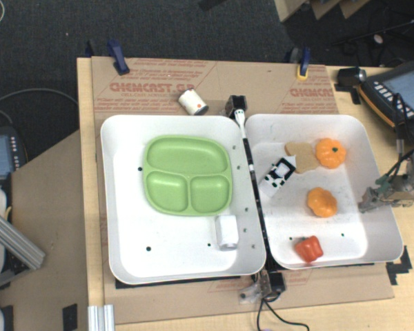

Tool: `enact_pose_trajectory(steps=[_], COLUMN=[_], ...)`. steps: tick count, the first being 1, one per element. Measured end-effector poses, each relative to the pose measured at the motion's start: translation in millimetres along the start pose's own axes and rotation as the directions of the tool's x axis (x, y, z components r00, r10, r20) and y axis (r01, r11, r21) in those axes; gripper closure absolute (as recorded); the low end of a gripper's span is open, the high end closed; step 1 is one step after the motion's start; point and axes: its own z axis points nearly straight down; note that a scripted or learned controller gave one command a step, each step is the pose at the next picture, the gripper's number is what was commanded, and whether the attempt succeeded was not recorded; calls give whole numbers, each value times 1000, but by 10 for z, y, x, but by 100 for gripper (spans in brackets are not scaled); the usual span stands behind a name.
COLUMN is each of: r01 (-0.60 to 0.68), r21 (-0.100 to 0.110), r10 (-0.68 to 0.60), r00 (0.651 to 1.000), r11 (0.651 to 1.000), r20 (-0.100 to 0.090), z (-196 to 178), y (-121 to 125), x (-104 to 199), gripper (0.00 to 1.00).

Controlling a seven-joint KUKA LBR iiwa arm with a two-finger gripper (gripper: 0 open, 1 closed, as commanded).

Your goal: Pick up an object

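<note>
Task obj not specified — candidates all sat in the right bin [376, 243]. Orange pumpkin [330, 153] lay toward the bin's far right corner, touching a tan cookie-shaped pc [302, 156] on its left. Black-white checkered item [280, 172] was near the bin's left wall. Orange pepper [321, 202] lay mid-bin; red pepper [308, 248] near the front rim. Gripper [384, 195] hung at the bin's right rim — couldn't tell how wide the claw was, nothing seen in it. Left of that bin, the left bin [121, 205] held a green divided plate [188, 175] & a small white block [227, 231].
</note>
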Motion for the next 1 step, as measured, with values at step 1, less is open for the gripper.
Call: enact_pose_trajectory(steps=[1], r01=[4], r21=[-16], r10=[-3], r00=[1000], r11=[1000], r20=[7], z=[-1596], y=[23], x=[-12], gripper=[100])
